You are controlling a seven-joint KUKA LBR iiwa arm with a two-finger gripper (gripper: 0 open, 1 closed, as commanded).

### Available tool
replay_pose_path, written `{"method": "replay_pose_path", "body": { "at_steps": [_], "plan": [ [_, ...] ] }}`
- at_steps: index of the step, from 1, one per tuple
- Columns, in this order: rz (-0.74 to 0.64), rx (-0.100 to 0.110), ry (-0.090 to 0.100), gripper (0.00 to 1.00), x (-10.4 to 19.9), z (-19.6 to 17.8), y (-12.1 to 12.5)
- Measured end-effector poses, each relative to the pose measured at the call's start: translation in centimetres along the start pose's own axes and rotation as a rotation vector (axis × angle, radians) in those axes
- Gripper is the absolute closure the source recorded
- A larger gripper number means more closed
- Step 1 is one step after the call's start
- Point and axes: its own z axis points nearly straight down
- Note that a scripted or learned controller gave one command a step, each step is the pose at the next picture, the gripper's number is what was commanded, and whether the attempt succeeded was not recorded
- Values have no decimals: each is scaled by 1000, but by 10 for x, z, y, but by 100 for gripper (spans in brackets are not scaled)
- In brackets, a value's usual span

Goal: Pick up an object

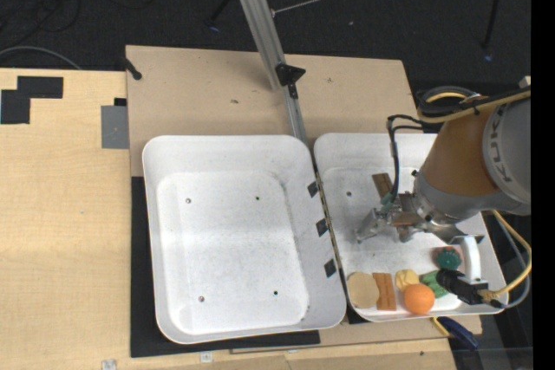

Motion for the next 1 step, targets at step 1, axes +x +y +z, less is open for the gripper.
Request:
{"method": "replay_pose_path", "body": {
  "at_steps": [1],
  "plan": [
    [8,-6,-1,100,-3,-13,1]
  ]
}}
